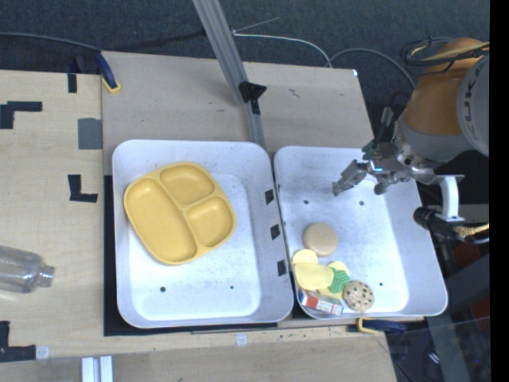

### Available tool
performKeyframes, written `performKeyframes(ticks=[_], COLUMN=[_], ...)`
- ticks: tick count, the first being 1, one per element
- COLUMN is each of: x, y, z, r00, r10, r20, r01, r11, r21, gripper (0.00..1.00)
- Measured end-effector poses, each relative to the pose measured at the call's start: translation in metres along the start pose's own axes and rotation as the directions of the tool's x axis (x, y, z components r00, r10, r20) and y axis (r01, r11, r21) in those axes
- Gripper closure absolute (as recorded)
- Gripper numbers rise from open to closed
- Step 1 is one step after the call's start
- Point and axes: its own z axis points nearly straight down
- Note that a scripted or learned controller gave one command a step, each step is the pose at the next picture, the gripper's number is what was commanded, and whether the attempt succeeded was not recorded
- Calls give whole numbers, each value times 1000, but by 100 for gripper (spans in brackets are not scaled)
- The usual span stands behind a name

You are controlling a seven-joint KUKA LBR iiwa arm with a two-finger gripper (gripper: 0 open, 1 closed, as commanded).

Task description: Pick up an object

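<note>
The right bin point(398, 237) holds a round tan bun-like piece point(320, 237). A pile sits at its front left corner: a yellow piece point(312, 272), a green bit point(339, 280), a chocolate-chip cookie point(359, 294) and a small red and white item point(322, 302). My gripper point(364, 178) hangs over the far part of the right bin, up and right of the tan piece, fingers spread open with nothing between them.
A yellow divided plate point(179, 211) lies in the left bin point(135, 293). A grey metal post point(225, 46) slants over the bench behind the bins. A clear plastic bottle point(22, 270) lies at the far left. Cables run behind the bench.
</note>
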Motion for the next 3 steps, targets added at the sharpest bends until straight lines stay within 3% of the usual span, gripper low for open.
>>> performKeyframes(ticks=[1,2,3], x=[2,44,104], y=[0,21,59], z=[-10,93,7], r00=[1000,1000,1000], r10=[-2,0,-6], r20=[-2,0,0], r01=[2,0,6], r11=[1000,1000,1000], r21=[0,8,-10], gripper=[100,100,100])
